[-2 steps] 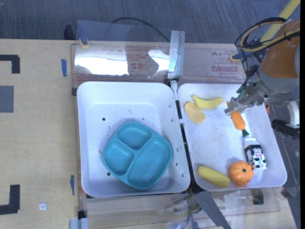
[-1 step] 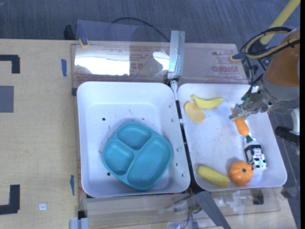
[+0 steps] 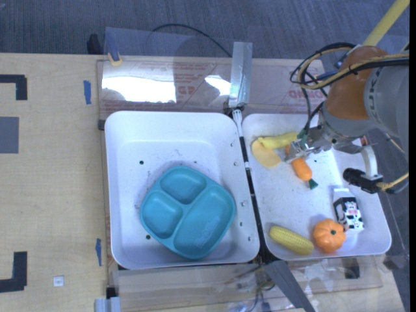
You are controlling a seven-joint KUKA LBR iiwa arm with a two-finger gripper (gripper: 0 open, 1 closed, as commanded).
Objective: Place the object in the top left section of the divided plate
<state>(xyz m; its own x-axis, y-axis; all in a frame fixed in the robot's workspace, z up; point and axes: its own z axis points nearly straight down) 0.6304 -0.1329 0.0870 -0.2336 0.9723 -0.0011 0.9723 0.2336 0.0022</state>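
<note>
The arm (image 3: 383,99) reached in from three o'clock, its grey bulk and orange band hanging over the far corner of the right bin (image 3: 380,239). The left bin (image 3: 123,148) held the divided plate (image 3: 188,211), teal, with three wells; the top left section (image 3: 183,185) sat toward eleven o'clock of the plate's middle and looked bare.

In the right bin, the yellow banana (image 3: 272,147) lay at ten o'clock of the bin's centre, the pumpkin (image 3: 328,235) at five o'clock with the corn cob (image 3: 290,239) just beside it at its nine o'clock, and the small black-and-white toy (image 3: 349,214) near the right wall. The carrot (image 3: 301,169) lay near the centre, its green tip pointing to five o'clock.

The gripper (image 3: 302,147) stood low between banana and carrot, touching or nearly touching both (which one it was after could not be read for certain, though the carrot seemed likeliest). Whether its fingers were spread or pressed together could not be told; nothing showed plainly between them.

To do this step well, I judged the fingers should straddle the carrot's thick orange end across its narrow width, well clear of the banana, and settle fully to the bin floor before closing, since a rounded, tapered body would squirt out of a shallow pinch. Lift straight up first.
</note>
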